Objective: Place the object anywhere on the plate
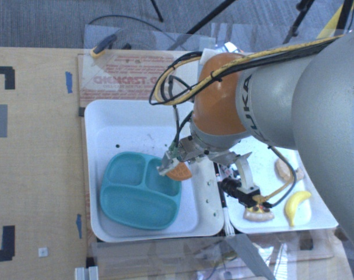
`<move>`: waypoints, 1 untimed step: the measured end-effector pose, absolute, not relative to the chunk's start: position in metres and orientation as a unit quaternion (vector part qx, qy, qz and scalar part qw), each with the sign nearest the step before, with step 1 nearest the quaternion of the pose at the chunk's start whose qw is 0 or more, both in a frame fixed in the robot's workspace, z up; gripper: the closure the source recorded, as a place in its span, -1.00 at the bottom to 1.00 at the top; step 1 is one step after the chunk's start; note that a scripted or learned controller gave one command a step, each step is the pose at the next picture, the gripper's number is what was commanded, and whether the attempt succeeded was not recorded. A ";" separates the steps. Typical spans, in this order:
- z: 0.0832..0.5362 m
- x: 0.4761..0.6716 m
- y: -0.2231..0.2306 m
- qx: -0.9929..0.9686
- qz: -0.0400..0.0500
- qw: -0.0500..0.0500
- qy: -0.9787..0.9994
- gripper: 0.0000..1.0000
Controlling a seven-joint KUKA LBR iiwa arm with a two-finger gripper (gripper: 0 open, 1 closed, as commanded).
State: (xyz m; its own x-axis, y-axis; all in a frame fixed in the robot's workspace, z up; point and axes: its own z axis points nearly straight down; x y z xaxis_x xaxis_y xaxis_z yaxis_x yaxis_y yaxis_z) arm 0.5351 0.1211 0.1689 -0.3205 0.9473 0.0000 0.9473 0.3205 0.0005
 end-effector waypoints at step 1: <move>0.169 0.535 0.121 0.583 0.000 0.000 0.813 -1.00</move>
